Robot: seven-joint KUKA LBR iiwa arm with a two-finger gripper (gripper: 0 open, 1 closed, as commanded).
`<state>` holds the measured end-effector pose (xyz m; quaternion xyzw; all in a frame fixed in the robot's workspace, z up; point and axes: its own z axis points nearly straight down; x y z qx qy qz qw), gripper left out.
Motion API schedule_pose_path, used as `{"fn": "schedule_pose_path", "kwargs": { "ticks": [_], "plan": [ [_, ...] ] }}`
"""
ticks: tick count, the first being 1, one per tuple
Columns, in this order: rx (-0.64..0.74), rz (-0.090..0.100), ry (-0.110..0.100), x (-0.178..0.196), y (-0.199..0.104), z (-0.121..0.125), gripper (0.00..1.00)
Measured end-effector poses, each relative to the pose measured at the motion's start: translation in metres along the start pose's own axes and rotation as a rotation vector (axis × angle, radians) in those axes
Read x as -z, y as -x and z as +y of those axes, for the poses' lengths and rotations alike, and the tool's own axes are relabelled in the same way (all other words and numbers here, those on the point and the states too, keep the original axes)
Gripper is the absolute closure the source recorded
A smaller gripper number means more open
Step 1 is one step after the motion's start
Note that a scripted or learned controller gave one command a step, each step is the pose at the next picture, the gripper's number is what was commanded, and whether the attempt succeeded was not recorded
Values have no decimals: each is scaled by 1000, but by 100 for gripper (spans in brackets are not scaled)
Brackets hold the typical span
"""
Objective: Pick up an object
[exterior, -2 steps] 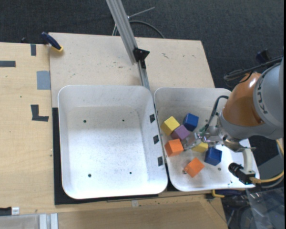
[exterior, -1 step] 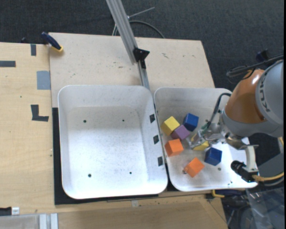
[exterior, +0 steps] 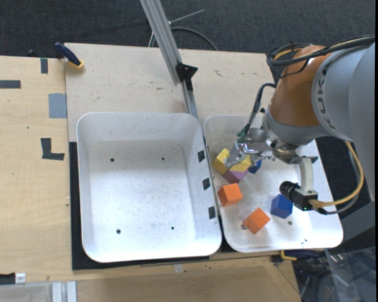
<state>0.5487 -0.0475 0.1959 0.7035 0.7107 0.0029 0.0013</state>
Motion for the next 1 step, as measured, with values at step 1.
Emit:
{"fn": "schedule_pose_path", "kwargs": {
  "ticks": [1],
  "plan": [
    [0,1,-8,10,-82,-3,100]
  ]
}}
